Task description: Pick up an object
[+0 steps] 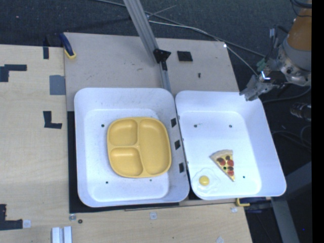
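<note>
Camera view: glossy wedge-shaped pizza slice [224,163], seemingly plastic.

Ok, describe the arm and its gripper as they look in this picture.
The arm enters at the upper right: a rounded orange band above a grey wrist section. Thin cables run alongside it on the left. The gripper is a small, dark grey metal piece with pale highlights, tapering toward the corner of the right bin.

A yellow three-compartment plate [138,147] lies flat in the left bin. In the right bin lie a toy pizza slice [225,163] (point toward the front) and a fried egg [204,181], near each other.
</note>
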You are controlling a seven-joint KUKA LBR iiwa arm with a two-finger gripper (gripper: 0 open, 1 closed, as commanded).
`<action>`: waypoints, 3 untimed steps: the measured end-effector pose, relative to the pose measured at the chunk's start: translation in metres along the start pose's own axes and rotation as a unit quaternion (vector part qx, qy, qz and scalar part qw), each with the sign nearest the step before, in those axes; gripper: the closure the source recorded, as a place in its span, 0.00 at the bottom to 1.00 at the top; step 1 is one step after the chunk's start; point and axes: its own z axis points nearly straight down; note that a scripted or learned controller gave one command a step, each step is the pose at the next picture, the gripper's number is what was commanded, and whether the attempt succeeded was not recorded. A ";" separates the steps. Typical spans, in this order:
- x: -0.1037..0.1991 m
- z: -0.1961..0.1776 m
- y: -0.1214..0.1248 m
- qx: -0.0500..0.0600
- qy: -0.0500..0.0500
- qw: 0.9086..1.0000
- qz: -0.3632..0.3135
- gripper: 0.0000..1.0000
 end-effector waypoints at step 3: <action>0.154 0.048 -0.036 0.005 0.002 1.000 -0.003 1.00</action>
